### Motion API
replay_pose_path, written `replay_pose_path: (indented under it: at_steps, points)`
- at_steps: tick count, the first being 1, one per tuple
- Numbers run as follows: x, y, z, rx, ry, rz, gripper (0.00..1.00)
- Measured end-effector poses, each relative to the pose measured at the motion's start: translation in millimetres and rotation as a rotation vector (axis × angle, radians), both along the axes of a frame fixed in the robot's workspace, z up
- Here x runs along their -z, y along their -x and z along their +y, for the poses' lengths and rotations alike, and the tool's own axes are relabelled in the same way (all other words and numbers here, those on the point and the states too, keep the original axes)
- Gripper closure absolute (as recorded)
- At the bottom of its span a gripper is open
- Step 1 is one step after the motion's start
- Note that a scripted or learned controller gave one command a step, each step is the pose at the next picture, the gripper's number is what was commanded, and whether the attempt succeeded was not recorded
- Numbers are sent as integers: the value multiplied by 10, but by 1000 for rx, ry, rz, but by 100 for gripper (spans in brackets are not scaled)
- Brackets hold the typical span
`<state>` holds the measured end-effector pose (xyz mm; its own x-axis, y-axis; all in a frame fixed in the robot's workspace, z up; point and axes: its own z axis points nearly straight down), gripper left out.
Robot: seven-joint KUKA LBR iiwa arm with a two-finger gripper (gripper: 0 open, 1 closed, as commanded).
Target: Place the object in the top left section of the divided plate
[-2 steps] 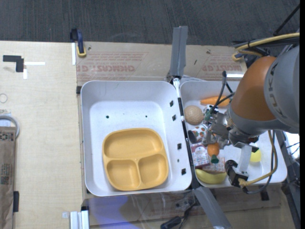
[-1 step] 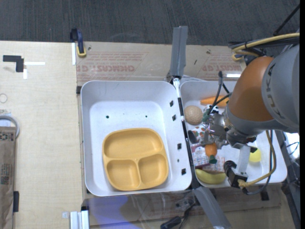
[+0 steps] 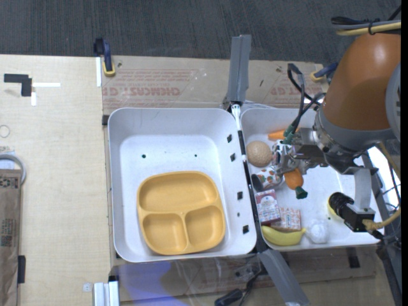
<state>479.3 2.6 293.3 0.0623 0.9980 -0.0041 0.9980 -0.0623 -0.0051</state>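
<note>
A yellow divided plate (image 3: 182, 212) lies in the left bin (image 3: 127, 171), towards its front. It has one wide section at the back and two smaller ones in front, all bare. My gripper (image 3: 284, 161) hangs low over the left part of the right bin (image 3: 338, 190), among several small objects. Right beside it are a beige ball (image 3: 258, 153), an orange fruit (image 3: 293, 180) and a small orange carrot-like piece (image 3: 276, 134). Whether anything sits in the gripper is hidden by the wrist.
Further forward in the right bin lie a dark red item (image 3: 266, 180), two printed packets (image 3: 278, 212), a banana (image 3: 284, 236) and a white lump (image 3: 317, 233). A grey divider post (image 3: 238, 69) stands between the bins at the back. The arm's bulk (image 3: 363, 88) covers the right bin's far corner.
</note>
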Motion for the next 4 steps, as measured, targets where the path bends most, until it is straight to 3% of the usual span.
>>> replay_pose_path:
  at_steps: [1, 2, 3, 4]
  points:
    - [-630, 0, 406, -132, 0, 1, 100]
    - [-1122, -2, 319, -48, 1, 1, 100]
    - [-987, -5, 364, -286, -1, 1, 100]
    - [872, -44, 294, -508, -6, 4, 100]
